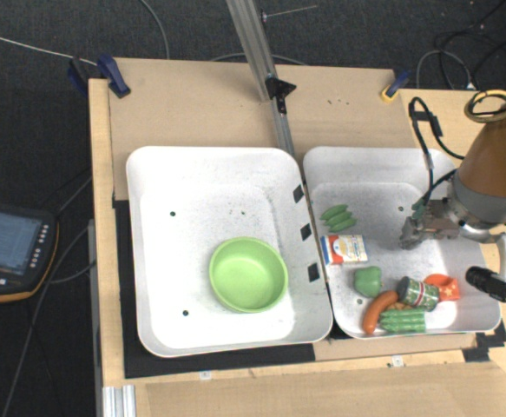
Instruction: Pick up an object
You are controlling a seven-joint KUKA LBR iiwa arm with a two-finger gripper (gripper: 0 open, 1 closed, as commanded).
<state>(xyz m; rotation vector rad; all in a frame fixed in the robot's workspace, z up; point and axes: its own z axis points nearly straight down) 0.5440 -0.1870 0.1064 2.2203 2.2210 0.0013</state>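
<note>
While the gripper (417, 230), fingers unclear, is hanging over the right bin (370, 168), small objects (390, 301) are lying near its front, a green bowl (248, 274) is sitting in the left bin (192, 189), and dark carpet (36, 102) is surrounding the bench (200, 102).

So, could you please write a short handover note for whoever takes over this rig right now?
Gripper: low over the right bin, in a bare patch near the bin's middle right; nothing seen held.
Right bin holds: green pea pod near the divider, small red-and-white carton, green pepper-like piece, orange carrot, can, orange piece, green ridged item at the front edge.
Left bin holds a green bowl.
Done: nothing lifted.
Left: choose an object and lift it; the can and carton look nearest.
</note>
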